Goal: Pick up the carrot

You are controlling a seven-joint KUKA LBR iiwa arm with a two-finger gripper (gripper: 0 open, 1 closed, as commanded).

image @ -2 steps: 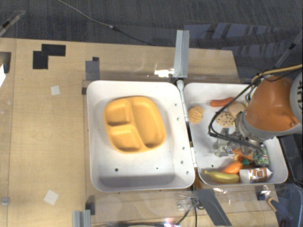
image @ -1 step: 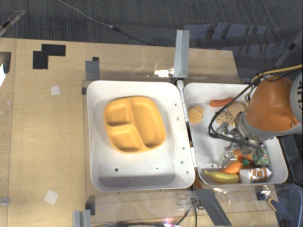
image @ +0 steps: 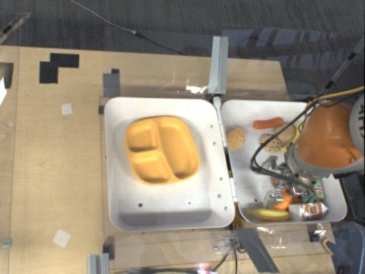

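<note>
I am reaching my gripper (image: 283, 194) down into the right bin (image: 245, 170); the carrot (image: 287, 198) is lying at its near side, just beside the banana (image: 269, 214).

robotics lab, wooden bench (image: 51, 170), two white bins (image: 114, 153), metal brackets (image: 218, 67), loose cables (image: 114, 21)

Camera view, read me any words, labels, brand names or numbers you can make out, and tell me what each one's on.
No text can be read anywhere.
The small can lying by the banana in the right bin has a label, too small and blurred to read.
The yellow tray in the left bin bears no print.
The black shapes on the bench are plain patches, not writing.
</note>
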